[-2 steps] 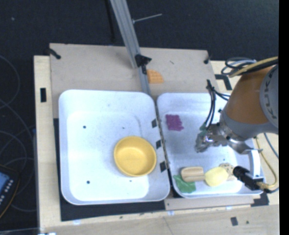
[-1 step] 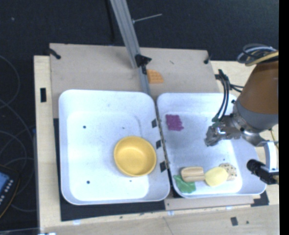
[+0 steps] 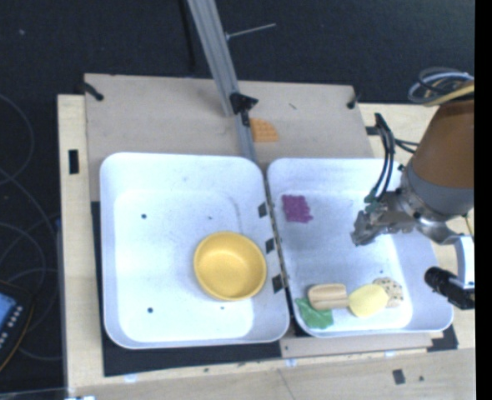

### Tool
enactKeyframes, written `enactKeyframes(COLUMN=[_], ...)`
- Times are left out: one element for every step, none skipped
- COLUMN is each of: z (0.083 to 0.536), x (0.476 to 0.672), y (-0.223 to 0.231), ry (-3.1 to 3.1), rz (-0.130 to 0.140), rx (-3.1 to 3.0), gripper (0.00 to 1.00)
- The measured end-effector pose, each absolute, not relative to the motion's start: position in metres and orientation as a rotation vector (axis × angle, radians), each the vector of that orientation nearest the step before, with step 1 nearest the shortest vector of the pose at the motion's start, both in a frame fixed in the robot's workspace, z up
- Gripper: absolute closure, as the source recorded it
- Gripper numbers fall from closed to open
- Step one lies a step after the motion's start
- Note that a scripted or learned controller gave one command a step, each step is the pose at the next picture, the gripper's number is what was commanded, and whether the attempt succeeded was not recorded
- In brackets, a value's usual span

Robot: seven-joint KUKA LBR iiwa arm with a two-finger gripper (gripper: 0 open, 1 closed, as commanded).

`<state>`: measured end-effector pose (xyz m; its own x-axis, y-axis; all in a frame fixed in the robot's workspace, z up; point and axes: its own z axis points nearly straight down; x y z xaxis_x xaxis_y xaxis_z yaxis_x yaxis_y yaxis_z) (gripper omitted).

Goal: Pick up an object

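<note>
Four small things that could be picked lie in the right-hand shallow white bin, all on the near or left side of the tool. Nearest the tool is a flat purple rectangular piece, lying by itself to the tool's left on the bin floor. Below the tool, along the bin's near wall, sit three things in a row: a tan cylinder-shaped block, a rounded yellow lemon-like object touching its right end, and a pale speckled rounded object just behind and right of the yellow one. A green leaf-like scrap pokes out under the tan block, at the bin's near left corner.

The tool hangs over the middle-right of this bin, above bare floor, with nothing seen in it; whether its tips are apart or together I cannot tell, as they show as one dark grey cluster.

Well to the tool's left, the left-hand shallow white bin holds one round yellow bowl, upright, near the divider between the two bins. Both bins rest on the pale wooden table.
</note>
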<state>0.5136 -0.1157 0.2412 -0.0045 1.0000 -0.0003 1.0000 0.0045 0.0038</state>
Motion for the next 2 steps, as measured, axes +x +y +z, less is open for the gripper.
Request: enactKeyframes(z=[0.232, 0.226], x=[0.527, 0.536], y=[-0.066, -0.007], ry=[2.229, 2.23], rz=[0.001, 0.003], rx=[2.214, 2.212], gripper=[1.0, 1.0])
